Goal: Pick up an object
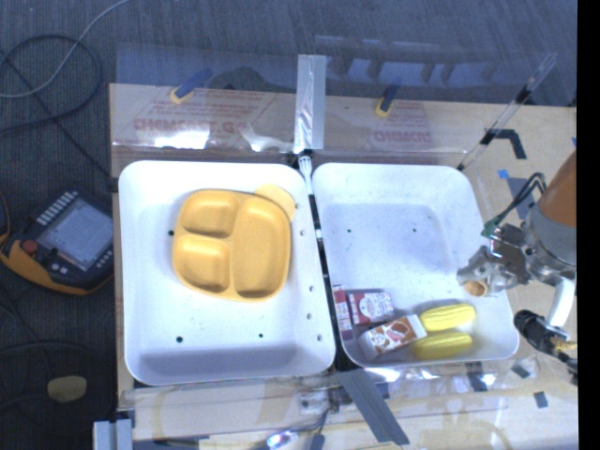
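Arm: we see the grey KUKA arm with its orange band coming in at 3 o'clock, wrist hanging over the right rim of the right-hand shallow white bin [403, 181].
Gripper: the two-finger gripper [476, 279] sits at the bin's 3 o'clock edge; we cannot tell whether the claw is spread or pinched, and we see nothing between it.
Nearest objects: two yellow corn-cob-shaped plastic toys, one upper [448, 317] and one lower [442, 346], lie side by side at the bin's 5 o'clock corner, just below the gripper.
Beside them: a small red and white carton [395, 335] touches the corn at their 9 o'clock; a dark red printed packet [366, 305] lies just beyond it, near the divider.
In the way: the bin's right wall and the tight cluster in that corner.
Left bin: the left-hand shallow white bin [150, 345] carries a yellow three-compartment plastic tray [232, 243], with a pale yellow round piece [277, 197] tucked at its 1 o'clock.
Off the bench: a black and orange handheld control pendant [64, 243] on the floor at 9 o'clock.
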Controlling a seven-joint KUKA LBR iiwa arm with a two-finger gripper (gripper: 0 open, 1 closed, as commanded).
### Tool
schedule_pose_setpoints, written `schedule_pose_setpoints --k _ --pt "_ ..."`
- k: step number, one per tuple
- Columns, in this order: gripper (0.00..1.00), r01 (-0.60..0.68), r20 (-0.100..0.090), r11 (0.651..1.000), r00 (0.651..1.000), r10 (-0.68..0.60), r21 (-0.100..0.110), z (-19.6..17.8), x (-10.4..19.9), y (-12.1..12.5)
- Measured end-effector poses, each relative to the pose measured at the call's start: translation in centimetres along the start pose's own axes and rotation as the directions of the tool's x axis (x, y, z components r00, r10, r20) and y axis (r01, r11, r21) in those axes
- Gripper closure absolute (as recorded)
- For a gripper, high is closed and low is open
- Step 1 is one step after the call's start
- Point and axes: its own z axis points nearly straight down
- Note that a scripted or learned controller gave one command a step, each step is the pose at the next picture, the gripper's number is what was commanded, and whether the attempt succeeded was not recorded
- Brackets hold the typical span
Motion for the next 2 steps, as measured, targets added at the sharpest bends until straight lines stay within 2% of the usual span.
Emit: schedule_pose_setpoints --k 1,2 --pt "1.00 0.319 0.006 0.948 0.948 -0.319 -0.004 -2.9 1.8 0.0" --pt "1.00 0.314 0.003 0.950 0.950 -0.314 -0.003 -4.9 10.8 0.1"
